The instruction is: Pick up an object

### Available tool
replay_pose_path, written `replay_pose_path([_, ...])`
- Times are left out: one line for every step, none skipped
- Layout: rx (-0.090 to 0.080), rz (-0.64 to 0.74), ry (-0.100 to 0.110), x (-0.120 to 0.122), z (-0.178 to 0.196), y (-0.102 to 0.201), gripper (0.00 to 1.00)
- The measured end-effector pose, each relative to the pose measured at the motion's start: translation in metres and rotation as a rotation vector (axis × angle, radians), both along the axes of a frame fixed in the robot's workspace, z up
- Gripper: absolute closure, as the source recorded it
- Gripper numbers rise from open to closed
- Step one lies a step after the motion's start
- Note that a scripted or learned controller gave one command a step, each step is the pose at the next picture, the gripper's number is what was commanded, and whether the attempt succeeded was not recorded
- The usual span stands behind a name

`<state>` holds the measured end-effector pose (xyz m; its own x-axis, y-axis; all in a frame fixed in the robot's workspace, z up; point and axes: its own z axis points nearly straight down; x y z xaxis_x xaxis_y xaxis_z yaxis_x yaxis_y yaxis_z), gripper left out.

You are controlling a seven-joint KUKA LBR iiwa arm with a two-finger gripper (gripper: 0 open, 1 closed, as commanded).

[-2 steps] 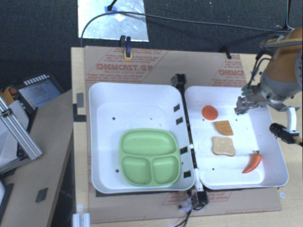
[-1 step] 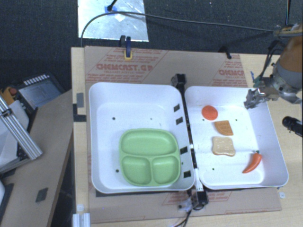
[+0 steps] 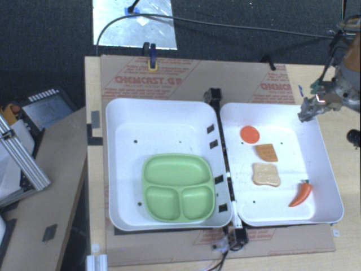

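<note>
The right bin (image 3: 324, 151) holds several small items: an orange-red round disc (image 3: 250, 134), a brown toast-like square (image 3: 267, 152), a pale tan bread slice (image 3: 265, 175) and an orange-red chili pepper (image 3: 302, 194) near the front right. My gripper (image 3: 309, 110) hangs at the bin's far right corner, above the rim, apart from all the items. Nothing shows between its fingers.
The left bin (image 3: 121, 123) holds a green three-compartment plate (image 3: 177, 186). Black clips (image 3: 214, 95) run along the seam between the bins. A cable crosses the back of the bench. A foil sheet (image 3: 134, 13) lies behind, and grey equipment (image 3: 22, 151) stands at the left.
</note>
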<state>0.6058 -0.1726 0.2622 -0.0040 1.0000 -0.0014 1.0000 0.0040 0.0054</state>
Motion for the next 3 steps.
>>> replay_pose_path([0.002, 0.005, 0.002, 0.015, -0.006, 0.054, 1.00])
replay_pose_path([0.003, 0.005, 0.005, 0.008, -0.010, 0.113, 1.00])
replay_pose_path([0.003, 0.006, 0.003, 0.021, -0.020, 0.165, 1.00])
